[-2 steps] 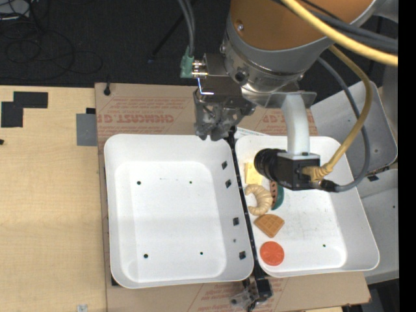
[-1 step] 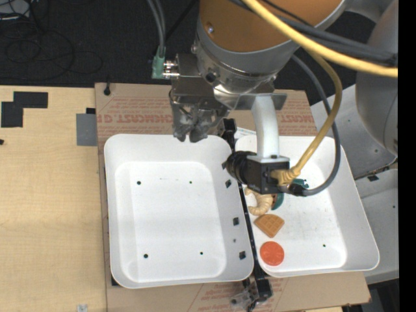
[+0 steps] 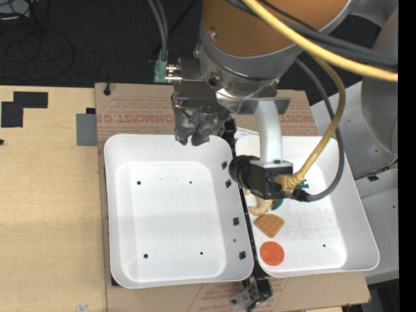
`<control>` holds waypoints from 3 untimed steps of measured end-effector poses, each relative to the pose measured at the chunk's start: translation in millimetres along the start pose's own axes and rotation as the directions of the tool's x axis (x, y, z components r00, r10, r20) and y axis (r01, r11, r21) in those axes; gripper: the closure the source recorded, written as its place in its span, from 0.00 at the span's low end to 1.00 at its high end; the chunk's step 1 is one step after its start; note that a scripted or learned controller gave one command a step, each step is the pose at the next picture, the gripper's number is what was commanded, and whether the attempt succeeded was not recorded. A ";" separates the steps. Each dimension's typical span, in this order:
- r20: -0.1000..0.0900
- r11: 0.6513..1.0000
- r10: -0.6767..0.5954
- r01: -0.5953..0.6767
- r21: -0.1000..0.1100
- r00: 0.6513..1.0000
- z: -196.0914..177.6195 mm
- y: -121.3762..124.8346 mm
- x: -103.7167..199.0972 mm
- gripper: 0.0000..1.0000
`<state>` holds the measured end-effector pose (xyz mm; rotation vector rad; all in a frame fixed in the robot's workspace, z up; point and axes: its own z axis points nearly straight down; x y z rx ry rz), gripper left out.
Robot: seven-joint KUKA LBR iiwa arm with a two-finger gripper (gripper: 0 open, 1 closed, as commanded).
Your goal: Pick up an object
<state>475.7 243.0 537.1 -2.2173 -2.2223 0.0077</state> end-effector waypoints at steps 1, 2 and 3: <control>0.009 1.000 0.002 -0.002 0.015 1.000 165.8 -1.4 0.7 1.00; 0.000 1.000 0.006 -0.006 -0.005 1.000 125.2 1.1 -47.4 1.00; 0.000 1.000 0.004 -0.004 -0.002 1.000 127.4 0.7 -45.4 0.00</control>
